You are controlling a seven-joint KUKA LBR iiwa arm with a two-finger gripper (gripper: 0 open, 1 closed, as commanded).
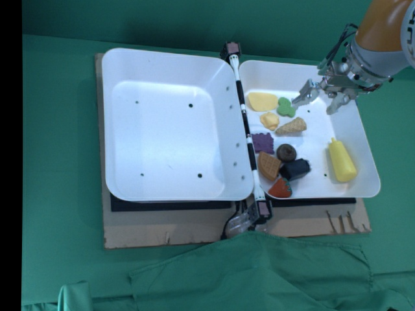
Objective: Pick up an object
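The green toy (286,107), the likeliest pick, lies in the right bin (363,144) just beside the yellow slab (262,101), with the gripper (323,100) hovering near it, fingers apart and empty, so I judge a descent comes next.

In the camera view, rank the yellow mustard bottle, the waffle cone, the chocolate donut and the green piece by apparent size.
1. Yellow mustard bottle, clearly largest.
2. Waffle cone.
3. Chocolate donut and green piece look about alike, so I won't rank them.
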